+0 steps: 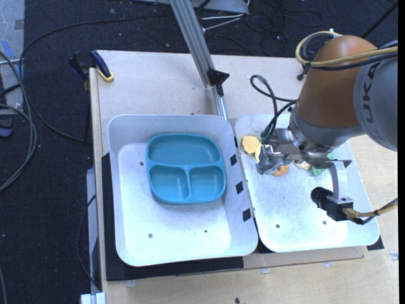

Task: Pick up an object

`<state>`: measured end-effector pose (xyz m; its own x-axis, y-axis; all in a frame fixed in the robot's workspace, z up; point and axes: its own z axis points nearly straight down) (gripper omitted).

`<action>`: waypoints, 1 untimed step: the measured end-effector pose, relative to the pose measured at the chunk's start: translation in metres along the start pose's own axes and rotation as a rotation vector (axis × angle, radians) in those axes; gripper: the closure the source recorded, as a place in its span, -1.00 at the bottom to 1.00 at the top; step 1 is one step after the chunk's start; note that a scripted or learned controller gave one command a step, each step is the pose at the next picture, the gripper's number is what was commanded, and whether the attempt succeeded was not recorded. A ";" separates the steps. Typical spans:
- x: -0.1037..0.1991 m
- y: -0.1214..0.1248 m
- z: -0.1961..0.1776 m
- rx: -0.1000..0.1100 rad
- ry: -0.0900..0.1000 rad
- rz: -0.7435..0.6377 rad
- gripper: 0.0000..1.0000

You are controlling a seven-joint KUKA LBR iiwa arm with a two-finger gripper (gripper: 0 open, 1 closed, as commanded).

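Fingers of the gripper (pixel 273 163) are lowered over small items in the right bin (pixel 297 223); their state cannot be told. From the left, a yellow object (pixel 251 144) and an orange object (pixel 280 169) are seen; both are judged light, small and easily nudged, best pinched across the middle.

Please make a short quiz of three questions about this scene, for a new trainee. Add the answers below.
1. True or false: the blue plastic divided tray lies in the left white shallow bin.
2. Which bin is the grey arm's two-finger gripper over? A) the left bin B) the right white shallow bin
3. Fill in: the small object beside the gripper, near the right bin's left wall, is coloured ____.

Key: 1 true; 2 B; 3 yellow.
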<state>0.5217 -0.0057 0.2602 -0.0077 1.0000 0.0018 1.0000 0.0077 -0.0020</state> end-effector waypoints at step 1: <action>0.053 0.001 0.017 0.001 -0.001 0.001 1.00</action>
